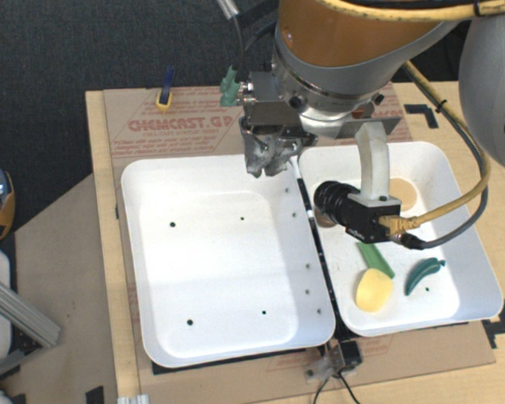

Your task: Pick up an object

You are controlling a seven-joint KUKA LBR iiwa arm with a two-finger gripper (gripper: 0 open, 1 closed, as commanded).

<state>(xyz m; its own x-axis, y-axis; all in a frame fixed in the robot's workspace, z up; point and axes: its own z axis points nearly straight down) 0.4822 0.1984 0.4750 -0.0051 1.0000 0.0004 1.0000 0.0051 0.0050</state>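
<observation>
White left bin (154,271) offers open floor.

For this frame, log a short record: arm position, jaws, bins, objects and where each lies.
arm: reaches over the bins' far edge, gripper near the divider
jaws: state cannot be told
left bin: bare white floor
right bin: holds all objects
yellow object: near front of right bin
green stick: just behind the yellow object
green pepper-like piece: right of the yellow object
tan round object: far part, partly hidden
</observation>
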